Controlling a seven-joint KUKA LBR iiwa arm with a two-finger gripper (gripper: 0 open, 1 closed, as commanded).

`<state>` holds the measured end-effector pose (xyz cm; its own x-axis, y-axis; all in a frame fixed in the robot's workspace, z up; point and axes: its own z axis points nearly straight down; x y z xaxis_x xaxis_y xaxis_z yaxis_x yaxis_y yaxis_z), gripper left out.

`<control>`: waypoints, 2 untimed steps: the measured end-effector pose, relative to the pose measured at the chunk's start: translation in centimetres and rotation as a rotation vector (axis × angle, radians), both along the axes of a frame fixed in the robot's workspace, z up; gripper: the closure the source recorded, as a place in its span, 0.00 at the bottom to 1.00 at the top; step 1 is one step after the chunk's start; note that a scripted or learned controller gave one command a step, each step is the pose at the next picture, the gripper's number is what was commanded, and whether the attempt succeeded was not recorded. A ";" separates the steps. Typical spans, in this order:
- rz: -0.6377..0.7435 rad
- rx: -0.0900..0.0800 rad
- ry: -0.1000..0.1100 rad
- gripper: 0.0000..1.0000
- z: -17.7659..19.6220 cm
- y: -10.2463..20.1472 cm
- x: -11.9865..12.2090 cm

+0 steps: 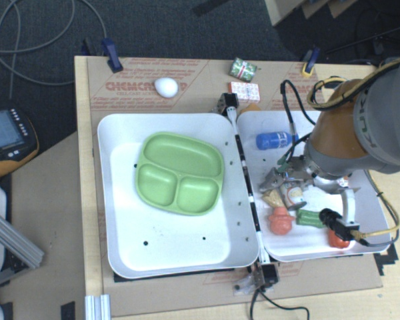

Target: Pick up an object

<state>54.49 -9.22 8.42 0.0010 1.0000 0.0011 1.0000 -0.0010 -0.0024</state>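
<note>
Reaching in from the right, the arm lowers its gripper point(283, 182) over clutter in the right bin point(370, 209), just above a red object point(281, 221) evidently targeted; claw state can't be told.

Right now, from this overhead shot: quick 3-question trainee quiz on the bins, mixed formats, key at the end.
1. True or false: the green divided plate lies in the left bin.
2. Multiple choice: where is the white egg-shaped object? A) in the left bin B) in the right bin C) on the cardboard behind the bins
3. Short answer: which bin is the gripper over, and what colour is the bottle lying there?

Key
1. True
2. C
3. The right bin; blue
</note>
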 end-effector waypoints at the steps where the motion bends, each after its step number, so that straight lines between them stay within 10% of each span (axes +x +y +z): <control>1: -0.001 -0.001 -0.003 1.00 1.1 0.0 0.1; 2: 0.003 0.000 -0.005 1.00 10.1 5.8 4.3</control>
